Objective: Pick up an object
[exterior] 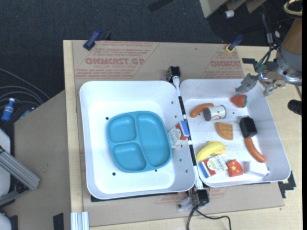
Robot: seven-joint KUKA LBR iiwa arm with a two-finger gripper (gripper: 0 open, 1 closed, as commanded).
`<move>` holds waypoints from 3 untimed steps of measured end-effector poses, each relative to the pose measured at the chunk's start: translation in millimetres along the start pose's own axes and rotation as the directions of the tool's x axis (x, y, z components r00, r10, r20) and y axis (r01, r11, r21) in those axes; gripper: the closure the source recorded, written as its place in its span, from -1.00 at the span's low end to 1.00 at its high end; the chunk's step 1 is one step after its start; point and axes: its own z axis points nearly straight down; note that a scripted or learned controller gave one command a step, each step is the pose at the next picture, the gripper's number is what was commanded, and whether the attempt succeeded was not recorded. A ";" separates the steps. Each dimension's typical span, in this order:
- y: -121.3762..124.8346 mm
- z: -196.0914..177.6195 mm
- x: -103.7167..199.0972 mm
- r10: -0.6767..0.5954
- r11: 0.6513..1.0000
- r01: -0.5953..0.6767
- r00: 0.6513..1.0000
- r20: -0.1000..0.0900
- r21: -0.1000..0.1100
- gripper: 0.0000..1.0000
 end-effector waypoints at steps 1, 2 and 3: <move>26.7 125.4 8.6 -0.001 1.000 0.001 1.000 -0.001 0.003 -1.00; 27.8 113.4 8.2 -0.003 1.000 0.003 1.000 0.001 0.001 1.00; 27.8 113.6 8.5 -0.003 1.000 0.003 1.000 0.001 0.002 -1.00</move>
